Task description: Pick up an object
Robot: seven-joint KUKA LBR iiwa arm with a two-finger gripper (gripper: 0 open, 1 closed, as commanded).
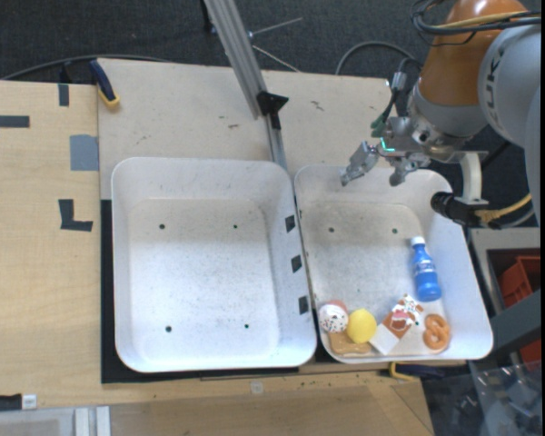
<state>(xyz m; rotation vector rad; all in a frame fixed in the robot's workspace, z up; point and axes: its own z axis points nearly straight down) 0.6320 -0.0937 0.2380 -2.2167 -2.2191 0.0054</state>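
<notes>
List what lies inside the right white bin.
In the right shallow white bin: a blue plastic bottle, a white speckled ball, a yellow round toy, a red-and-white toy and an orange pretzel-shaped piece. Whatever lies beneath that cluster is covered.

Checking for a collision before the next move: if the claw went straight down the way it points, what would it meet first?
Probably the bare floor of the right bin near its far rim. The claw hangs open there, well away from the blue bottle; depth is unclear.

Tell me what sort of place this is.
Probably a robotics lab's grasping test bench: a grey arm's open gripper hangs above two white bins, and the right bin holds small toys such as a blue bottle.
</notes>
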